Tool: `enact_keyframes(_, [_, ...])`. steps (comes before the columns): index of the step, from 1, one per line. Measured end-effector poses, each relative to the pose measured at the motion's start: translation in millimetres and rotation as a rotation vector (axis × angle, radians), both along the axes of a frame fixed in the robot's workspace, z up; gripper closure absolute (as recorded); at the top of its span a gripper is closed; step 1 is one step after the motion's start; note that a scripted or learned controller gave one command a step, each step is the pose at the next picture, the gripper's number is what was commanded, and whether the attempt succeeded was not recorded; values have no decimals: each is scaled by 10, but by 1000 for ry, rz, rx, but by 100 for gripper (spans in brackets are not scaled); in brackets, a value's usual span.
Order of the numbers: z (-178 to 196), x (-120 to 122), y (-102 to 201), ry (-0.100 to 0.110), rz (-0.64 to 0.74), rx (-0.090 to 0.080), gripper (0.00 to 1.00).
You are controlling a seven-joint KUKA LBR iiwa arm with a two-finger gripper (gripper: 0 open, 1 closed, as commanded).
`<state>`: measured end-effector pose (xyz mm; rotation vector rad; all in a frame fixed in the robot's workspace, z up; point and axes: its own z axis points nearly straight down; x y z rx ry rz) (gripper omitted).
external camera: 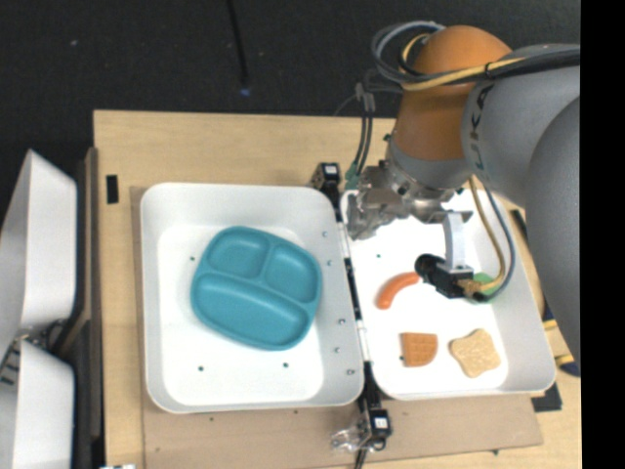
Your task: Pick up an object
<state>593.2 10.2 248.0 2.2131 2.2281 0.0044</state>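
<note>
Camera view: looking down at a slant on a pale wooden worktop (117,145) that is carrying two shallow white bins side by side.
Left bin (156,213): is holding one teal divided plate (256,286), lying flat near the bin's middle, well apart from the walls.
Right bin (518,320): is holding three small food-like pieces, all in its lower half.
Orange sausage-shaped piece (389,289): is lying on the bin floor left of centre, slightly curved, apart from the other two pieces.
Orange-brown square piece (419,349): is lying flat below the sausage-shaped piece, near the bin's lower edge.
Tan bread slice (476,352): is lying flat just beside the square piece, on its right, not touching it.
Arm (527,135): grey, with an orange band, is reaching in from the right and covering the right bin's upper right part.
Gripper (369,208): is hanging over the upper left corner of the right bin, close to the seam between the two bins, above and apart from all three pieces.
Gripper state: cannot tell whether it is apart or together; the wrist is hiding it from above. Nothing is showing in its grasp.
Task's thing: every piece is resting on a bin floor, none lifted.
</note>
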Motion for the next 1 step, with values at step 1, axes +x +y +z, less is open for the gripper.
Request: enact_keyframes(1, [78,277,413,-1,0,0,100])
